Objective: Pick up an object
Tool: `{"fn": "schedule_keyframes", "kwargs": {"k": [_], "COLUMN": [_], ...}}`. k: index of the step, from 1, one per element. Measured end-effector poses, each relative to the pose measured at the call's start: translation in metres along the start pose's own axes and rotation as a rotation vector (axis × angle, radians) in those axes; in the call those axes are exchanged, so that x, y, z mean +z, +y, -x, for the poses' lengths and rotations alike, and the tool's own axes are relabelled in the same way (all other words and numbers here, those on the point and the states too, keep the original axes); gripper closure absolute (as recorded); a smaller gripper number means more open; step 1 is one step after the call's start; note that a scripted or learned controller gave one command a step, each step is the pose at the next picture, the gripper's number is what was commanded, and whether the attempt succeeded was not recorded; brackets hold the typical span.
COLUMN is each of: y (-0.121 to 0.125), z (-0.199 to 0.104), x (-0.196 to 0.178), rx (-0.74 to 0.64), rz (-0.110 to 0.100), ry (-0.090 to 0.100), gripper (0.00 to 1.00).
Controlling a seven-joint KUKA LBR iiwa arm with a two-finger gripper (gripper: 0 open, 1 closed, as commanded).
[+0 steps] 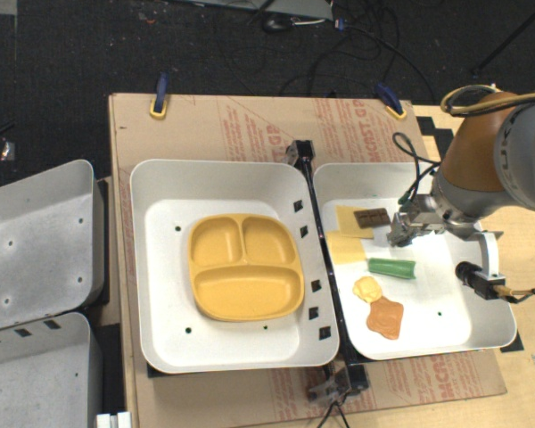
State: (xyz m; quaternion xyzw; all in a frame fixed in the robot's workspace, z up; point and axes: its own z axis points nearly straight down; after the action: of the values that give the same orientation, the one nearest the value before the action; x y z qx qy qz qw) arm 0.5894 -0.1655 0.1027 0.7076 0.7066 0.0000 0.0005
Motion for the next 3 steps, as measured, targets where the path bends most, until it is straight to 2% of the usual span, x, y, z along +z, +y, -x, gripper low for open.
{"fn": "schedule_keyframes", "kwargs": {"k": [1, 2, 3], "y": [-0.006, 0.0, 0.001], "z": [-0.005, -0.01, -0.01], "x": [-0.047, -0.092, -0.111], "rx": [-0.002, -0.005, -0.004], "rz": [0.004, 0.005, 0.003], "ry": [-0.001, -0.001, -0.001], "gripper": [1.0, 1.0, 1.0]}}
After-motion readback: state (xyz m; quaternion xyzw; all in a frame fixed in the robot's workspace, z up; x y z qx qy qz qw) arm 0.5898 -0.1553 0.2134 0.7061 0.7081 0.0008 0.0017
